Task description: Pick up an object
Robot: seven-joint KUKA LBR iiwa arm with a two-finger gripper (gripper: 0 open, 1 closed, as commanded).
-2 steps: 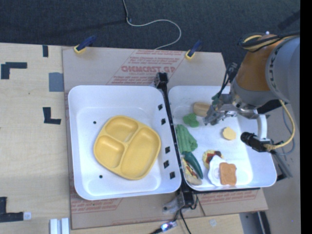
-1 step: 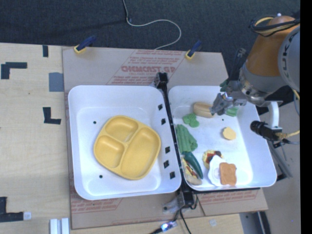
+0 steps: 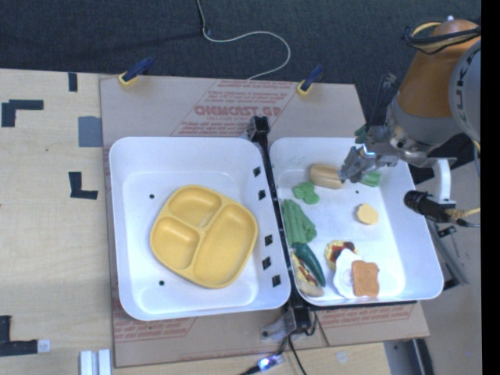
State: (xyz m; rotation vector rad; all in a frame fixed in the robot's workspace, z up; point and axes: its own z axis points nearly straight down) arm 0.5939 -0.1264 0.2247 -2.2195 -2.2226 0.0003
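My gripper (image 3: pixel 353 167) is low over the far part of the right bin (image 3: pixel 406 209), and I cannot tell its state. Just to its left lies a tan bread roll (image 3: pixel 325 175), touching or almost touching it. A small green piece (image 3: pixel 371 180) sits just at its right side, and a yellow round piece (image 3: pixel 367 214) lies nearer the camera.

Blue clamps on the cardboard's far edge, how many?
2. One blue clamp sits at the far left corner of the cardboard sheet, the other clamp farther right along that edge. More may be hidden behind the arm.
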